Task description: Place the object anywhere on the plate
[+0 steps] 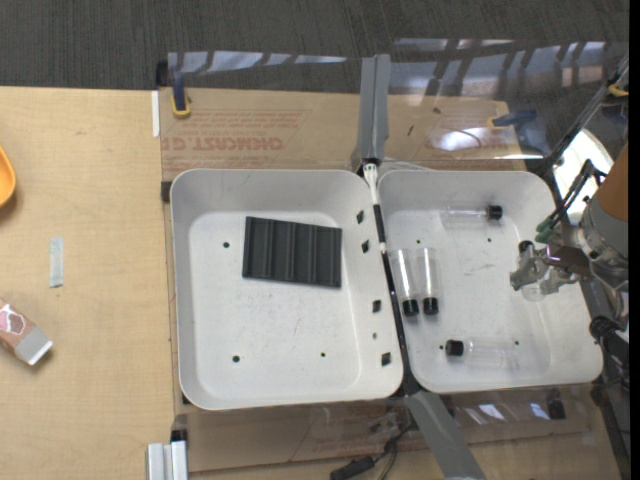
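Note:
The plate (292, 252) is a dark grey ribbed rectangle lying flat in the left bin (200, 368), towards its back. Several clear tubes with black caps lie in the right bin (570, 368): one near the back (468, 214), two side by side by the left wall (418, 273), one at the front (482, 351). My gripper (531, 271) hangs over the right side of the right bin, far from the plate. A pale, glassy shape (537, 287) shows at its tip, but I cannot make out what it is.
The arm's wrist (610, 228) comes in over the right bin's right rim. A grey divider bar (374, 108) runs between the bins at the back. On the bench to the left lie a small grey strip (56, 263), a red-and-white block (22, 335) and an orange object (4, 178).

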Available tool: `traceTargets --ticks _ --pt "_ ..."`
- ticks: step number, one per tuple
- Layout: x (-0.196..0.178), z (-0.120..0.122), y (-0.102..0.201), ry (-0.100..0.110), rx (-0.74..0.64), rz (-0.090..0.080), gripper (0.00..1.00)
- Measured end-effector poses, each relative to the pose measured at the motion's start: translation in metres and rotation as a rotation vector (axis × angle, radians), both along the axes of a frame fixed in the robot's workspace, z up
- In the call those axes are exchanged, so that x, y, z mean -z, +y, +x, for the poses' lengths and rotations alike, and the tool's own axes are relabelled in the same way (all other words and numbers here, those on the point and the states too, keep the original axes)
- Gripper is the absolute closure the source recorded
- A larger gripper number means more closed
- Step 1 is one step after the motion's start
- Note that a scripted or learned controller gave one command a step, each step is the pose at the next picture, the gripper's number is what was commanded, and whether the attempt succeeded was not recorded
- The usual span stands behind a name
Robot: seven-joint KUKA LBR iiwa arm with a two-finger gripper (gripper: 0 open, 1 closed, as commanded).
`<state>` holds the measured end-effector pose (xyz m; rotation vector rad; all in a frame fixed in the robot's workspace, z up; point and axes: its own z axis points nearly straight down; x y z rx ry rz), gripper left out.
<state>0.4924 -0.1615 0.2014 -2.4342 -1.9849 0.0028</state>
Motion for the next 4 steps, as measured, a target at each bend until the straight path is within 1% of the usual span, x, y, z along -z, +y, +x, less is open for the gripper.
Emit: traceTargets --ticks 1,2,3,4 --pt "0.012 -0.016 0.099 0.004 0.158 0.0 1.0" --pt "0.012 0.02 0.178 0.003 0.329 -0.003 1.0" --pt "0.011 0.01 0.239 0.003 0.091 -0.002 1.0" --pt "-0.122 -0.007 0.317 0.001 -0.06 -0.003 1.0"
